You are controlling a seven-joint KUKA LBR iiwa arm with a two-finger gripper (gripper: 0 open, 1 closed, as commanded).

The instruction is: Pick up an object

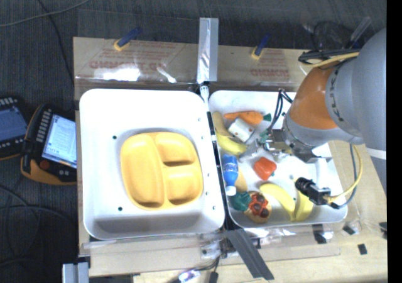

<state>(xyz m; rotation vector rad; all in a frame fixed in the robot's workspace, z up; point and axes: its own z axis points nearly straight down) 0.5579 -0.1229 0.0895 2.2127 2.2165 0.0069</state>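
The right bin holds several objects. An orange carrot lies at the back beside a white block. A yellow banana and a blue bottle lie along the left wall. A red pepper-like piece sits in the middle. Another banana and a small multicoloured toy are at the front. My gripper is low in the bin, just right of the white block and above the red piece. Nothing shows held in it.
The left bin holds a yellow divided plate. A metal divider post stands behind the bins. A handheld pendant lies off the bench at the left. A black cable connector hangs over the right bin's front.
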